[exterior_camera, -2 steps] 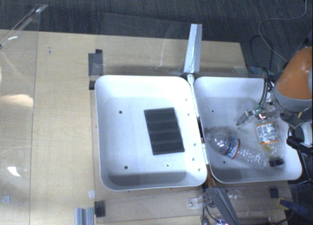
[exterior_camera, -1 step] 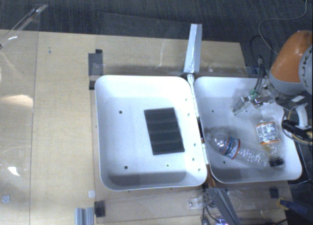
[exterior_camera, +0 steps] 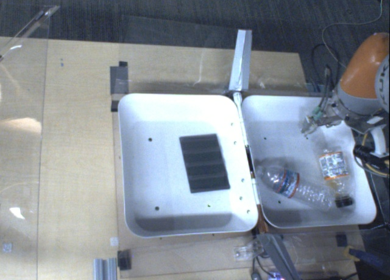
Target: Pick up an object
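Observation:
A crushed clear plastic bottle [exterior_camera: 294,186] with a blue label lies on its side in the right bin [exterior_camera: 274,120], near the front wall. To its right lies a small bottle [exterior_camera: 334,170] with a white and orange label and a black cap. A flat black ribbed pad [exterior_camera: 205,163] rests in the middle of the left bin [exterior_camera: 131,151]. My gripper [exterior_camera: 313,123] hangs over the right bin's back right part, above bare floor and apart from both bottles. Nothing shows in its grasp.
The arm's orange band [exterior_camera: 364,69] sits over the right bin's far right corner. A metal bar [exterior_camera: 240,59] stands up behind the seam between the bins. Cables [exterior_camera: 372,157] lie along the right bin's right rim. Wooden bench top spreads to the left.

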Motion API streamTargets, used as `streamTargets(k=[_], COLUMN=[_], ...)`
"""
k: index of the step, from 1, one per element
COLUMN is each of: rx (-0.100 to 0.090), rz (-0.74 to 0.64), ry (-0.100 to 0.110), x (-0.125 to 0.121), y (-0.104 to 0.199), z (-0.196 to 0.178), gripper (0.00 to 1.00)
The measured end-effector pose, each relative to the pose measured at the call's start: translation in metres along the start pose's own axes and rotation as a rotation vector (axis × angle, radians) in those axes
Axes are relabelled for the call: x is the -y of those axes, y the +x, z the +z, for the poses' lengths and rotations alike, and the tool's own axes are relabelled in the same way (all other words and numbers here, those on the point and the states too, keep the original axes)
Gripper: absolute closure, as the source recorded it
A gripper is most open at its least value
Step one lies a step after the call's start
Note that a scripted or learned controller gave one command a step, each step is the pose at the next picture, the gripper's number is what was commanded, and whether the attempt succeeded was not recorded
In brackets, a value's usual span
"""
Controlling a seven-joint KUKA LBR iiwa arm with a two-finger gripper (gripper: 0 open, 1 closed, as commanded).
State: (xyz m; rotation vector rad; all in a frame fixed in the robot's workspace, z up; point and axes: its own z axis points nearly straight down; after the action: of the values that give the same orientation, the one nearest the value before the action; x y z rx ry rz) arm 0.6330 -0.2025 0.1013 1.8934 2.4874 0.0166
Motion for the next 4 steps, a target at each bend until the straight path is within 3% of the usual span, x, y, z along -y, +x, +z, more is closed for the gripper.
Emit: streamTargets(k=[1, 2, 3, 4], rx=[0.0, -0.001, -0.004, -0.001], rz=[0.0, -0.045, -0.255, -0.284], ry=[0.0, 0.008, 0.01, 0.007], x=[0.0, 0.083, 0.094, 0.072], y=[0.0, 0.019, 0.03, 0.016], z=[0.0, 0.01, -0.02, 0.01], gripper=[0.0, 0.0, 0.0, 0.0])
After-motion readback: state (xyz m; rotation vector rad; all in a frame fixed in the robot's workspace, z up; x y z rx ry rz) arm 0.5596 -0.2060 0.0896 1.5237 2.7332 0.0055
